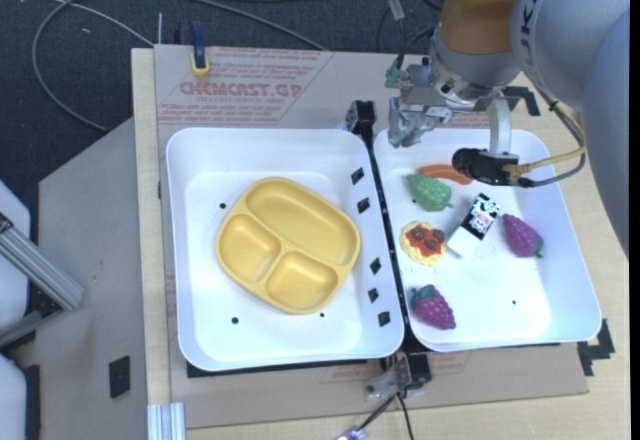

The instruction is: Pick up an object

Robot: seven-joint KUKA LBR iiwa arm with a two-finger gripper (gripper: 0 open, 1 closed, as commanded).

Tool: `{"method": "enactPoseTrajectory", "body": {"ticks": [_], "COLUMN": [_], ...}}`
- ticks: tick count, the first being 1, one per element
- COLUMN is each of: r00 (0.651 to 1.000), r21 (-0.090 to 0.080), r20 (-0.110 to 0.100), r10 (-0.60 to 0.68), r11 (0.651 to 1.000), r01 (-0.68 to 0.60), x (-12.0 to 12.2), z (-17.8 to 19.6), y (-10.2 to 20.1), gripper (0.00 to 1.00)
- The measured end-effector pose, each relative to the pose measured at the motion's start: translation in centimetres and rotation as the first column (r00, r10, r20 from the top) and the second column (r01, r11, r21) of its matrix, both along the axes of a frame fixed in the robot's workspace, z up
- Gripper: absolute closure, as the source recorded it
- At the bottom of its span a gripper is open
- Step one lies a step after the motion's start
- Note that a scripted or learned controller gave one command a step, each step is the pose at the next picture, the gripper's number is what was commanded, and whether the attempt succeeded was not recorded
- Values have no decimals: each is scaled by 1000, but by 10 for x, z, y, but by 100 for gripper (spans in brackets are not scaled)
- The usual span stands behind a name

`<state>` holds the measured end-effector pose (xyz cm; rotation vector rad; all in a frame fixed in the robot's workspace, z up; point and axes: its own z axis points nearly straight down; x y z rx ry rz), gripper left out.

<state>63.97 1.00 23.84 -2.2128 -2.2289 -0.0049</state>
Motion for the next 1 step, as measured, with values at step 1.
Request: {"method": "enactPoseTrajectory", "body": {"ticks": [1], "r00": [1000], "r21": [-1], "r20": [-1], "r10": [-2], "r11": [1000], "r01": [2], "x": [-1], "z": [3], "y": [48], "gripper": [100]}}
